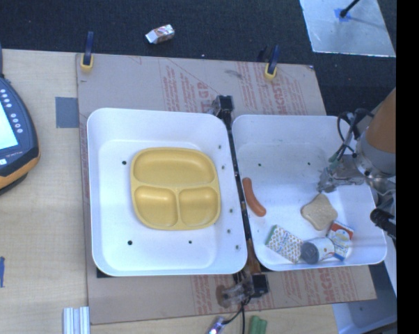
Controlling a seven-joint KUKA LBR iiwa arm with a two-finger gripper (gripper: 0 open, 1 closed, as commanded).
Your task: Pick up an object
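The right bin (279,145) holds a reddish sausage (253,197) near its left wall, a tan slice of bread (319,212), a patterned packet (285,244), a small grey-topped can (312,250) lying on its side and a little red and white carton (341,239). My gripper (333,179) reaches in at the bin's right side, low over the floor, just above and to the right of the bread. Nothing shows between it and the bin floor.
The left bin (112,249) carries a yellow divided plate (175,188). A tablet-like pendant (4,134) lies at the bench's left edge. Clamps (88,60) (271,67) hold the cardboard sheet at the back. A small wrapper (160,34) lies on the dark floor.
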